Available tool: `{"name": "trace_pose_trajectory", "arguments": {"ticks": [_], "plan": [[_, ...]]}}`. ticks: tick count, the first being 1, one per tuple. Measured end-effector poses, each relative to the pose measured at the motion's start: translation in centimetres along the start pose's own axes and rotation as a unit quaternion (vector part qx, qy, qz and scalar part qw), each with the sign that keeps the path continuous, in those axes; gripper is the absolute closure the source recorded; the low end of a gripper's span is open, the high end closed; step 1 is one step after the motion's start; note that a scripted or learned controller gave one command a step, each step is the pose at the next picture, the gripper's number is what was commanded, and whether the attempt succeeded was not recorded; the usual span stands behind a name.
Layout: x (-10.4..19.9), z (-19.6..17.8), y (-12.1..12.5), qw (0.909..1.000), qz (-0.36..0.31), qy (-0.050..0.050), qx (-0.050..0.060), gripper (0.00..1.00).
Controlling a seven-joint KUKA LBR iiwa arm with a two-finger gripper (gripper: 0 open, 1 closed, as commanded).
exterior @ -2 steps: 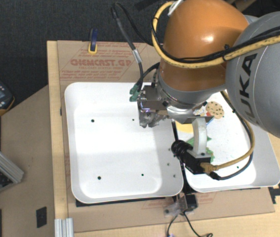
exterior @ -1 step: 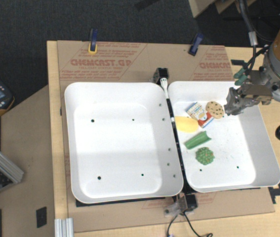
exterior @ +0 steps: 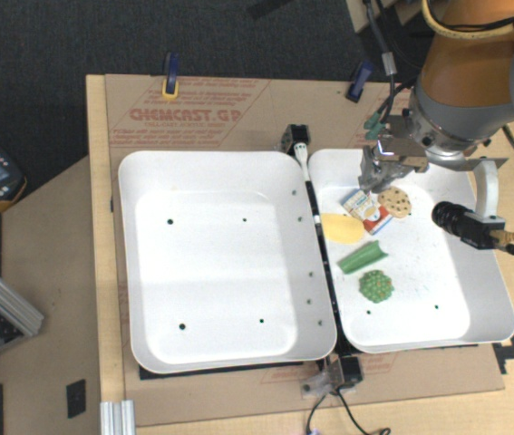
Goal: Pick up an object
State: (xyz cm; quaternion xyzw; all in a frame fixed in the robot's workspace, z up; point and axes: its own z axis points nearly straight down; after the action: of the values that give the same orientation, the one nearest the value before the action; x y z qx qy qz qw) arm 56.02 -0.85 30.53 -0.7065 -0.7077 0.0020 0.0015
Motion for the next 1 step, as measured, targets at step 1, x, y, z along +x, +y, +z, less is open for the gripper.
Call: {"name": "trace_pose_trajectory", "arguments": {"ticks": [1], "plan": [[-1.00,3.84,-8.54,1.0000,0.003,0.001,0.003,1.00]]}}
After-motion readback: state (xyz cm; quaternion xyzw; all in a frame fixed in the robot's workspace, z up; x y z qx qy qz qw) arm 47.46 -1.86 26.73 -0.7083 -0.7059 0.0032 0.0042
